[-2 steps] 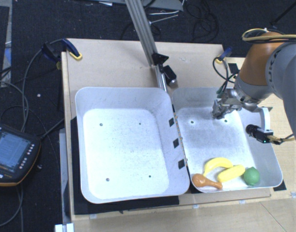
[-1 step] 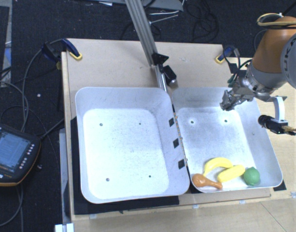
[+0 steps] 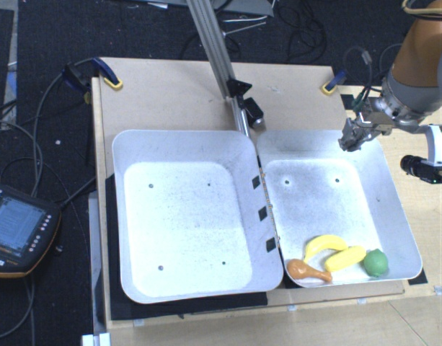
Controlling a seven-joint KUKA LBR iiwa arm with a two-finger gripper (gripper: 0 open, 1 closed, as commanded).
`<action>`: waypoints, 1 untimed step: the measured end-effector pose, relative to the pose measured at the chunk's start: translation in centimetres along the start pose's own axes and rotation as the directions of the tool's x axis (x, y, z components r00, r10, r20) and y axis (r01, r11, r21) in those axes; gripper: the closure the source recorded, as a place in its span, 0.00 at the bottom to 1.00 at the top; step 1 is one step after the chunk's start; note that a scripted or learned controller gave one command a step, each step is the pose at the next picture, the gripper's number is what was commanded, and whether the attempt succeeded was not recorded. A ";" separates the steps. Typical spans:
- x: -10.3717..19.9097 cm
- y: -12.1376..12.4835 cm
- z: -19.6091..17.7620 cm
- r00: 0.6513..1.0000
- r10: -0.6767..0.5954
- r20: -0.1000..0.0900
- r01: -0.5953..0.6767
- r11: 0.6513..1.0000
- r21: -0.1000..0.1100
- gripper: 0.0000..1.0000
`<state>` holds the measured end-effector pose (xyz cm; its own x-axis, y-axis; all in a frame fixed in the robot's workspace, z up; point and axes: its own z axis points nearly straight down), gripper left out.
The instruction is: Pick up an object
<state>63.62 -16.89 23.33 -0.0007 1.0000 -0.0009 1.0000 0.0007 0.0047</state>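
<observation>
In the right bin (image 3: 394, 215), the near corner holds a yellow banana (image 3: 324, 246), a second yellow piece (image 3: 345, 258), a green round fruit (image 3: 376, 263) and an orange-brown pear-shaped object (image 3: 307, 270). My gripper (image 3: 350, 140) hangs over the far right edge of that bin, well away from those objects. It is small and dark in the camera view, and nothing shows between its fingers.
The left bin (image 3: 127, 193) lies beside the right one, with black clips along the shared rim. A slanted metal pole (image 3: 217, 49) rises behind the bins. Yellow clamps sit at the bench's far corners. A teach pendant (image 3: 15, 229) lies on the floor at left.
</observation>
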 end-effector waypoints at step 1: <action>0.0 0.1 -5.3 1.000 0.000 0.000 0.000 1.000 0.000 1.00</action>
<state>63.70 -16.90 28.61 -0.0006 1.0000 -0.0011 1.0000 0.0006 0.0049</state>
